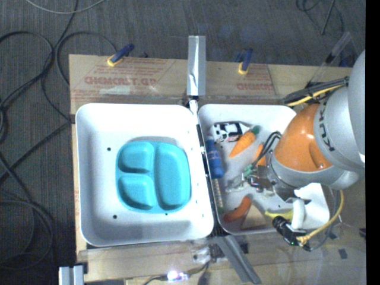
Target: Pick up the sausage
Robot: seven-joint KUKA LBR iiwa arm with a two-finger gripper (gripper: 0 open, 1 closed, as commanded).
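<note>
Gripper (254,181) low in right bin (279,113), finger state cannot be told, sausage (238,209) just below-left, carrot (242,142) above

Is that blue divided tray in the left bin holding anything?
Empty. The blue tray lies flat in the left bin, and all three of its compartments show bare blue bottoms.

- The divided tray (154,176) lies in the left bin (89,159).
- The right bin (270,113) holds the carrot (242,142), the bottle (214,161) left of it, and the sausage (238,209) nearest the front.
</note>
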